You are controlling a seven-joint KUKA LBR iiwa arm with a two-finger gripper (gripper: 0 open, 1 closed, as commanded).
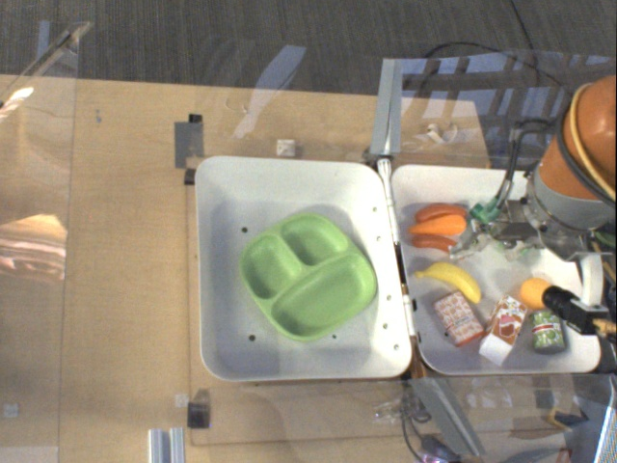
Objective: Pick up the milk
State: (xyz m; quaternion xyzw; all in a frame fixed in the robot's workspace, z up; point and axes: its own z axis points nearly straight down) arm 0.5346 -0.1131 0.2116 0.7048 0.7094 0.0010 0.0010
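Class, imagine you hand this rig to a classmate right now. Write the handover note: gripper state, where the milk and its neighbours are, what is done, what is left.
Gripper: over the back of the right bin, near the hot dog; finger state unclear.
Milk carton: lying near the right bin's front edge, between the pink snack box and the green can. Banana and orange lie just behind.
Green divided plate: in the left bin.
Done: nothing lifted.
Left: move to the milk, grasp, lift.
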